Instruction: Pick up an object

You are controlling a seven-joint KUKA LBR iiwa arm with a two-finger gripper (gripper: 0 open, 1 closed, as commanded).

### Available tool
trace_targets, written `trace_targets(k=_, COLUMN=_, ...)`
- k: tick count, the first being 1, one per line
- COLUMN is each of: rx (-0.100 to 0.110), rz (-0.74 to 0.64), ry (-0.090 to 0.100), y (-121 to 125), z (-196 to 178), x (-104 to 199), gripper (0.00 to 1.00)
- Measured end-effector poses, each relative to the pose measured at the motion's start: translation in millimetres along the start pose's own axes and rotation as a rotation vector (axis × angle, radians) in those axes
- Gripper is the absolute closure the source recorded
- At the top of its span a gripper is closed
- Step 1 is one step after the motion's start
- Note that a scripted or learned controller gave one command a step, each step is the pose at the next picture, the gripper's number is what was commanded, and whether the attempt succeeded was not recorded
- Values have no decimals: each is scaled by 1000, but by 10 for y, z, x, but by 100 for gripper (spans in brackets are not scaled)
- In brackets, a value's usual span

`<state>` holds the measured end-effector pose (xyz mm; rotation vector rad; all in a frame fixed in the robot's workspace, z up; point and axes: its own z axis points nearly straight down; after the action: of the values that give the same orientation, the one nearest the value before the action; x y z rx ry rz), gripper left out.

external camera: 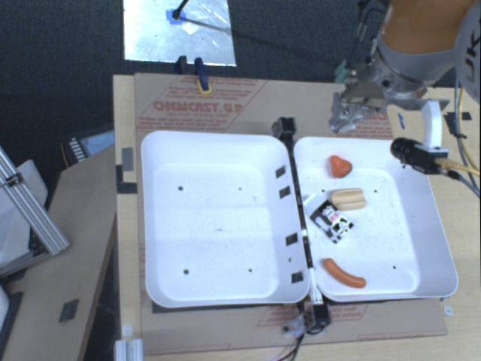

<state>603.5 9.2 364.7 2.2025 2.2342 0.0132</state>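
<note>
The gripper (348,119) hangs in the upper right of the frame, above the far rim of the right bin (421,201), just outside it over the cardboard sheet (203,104). Whether its tips are apart or together cannot be told (they blur into one pale cluster), and nothing shows between them. Above it the grey wrist and orange band of the arm (421,21) fill the top right corner.

Below the gripper, inside the right bin, four objects lie well clear of it. A small red piece (340,166) lies nearest, toward the bin's far side. A tan bun-shaped piece (349,198) lies lower, near the bin's middle, with a black-and-white object (332,222) just beside it, toward the divider. An orange sausage (344,273) lies near the bottom rim.

The right half of that bin is bare white floor, open room between the objects and the right wall. The left bin (218,216) sits side by side with it, their rims meeting at the clips in the centre.
</note>
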Motion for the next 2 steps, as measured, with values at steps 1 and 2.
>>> trace_targets(k=1, rx=-6, rz=-2, ry=3, y=474, z=-897, x=1135, gripper=100)
trace_targets(k=2, rx=8, rz=3, ry=0, y=662, z=-612, x=1926, gripper=100)
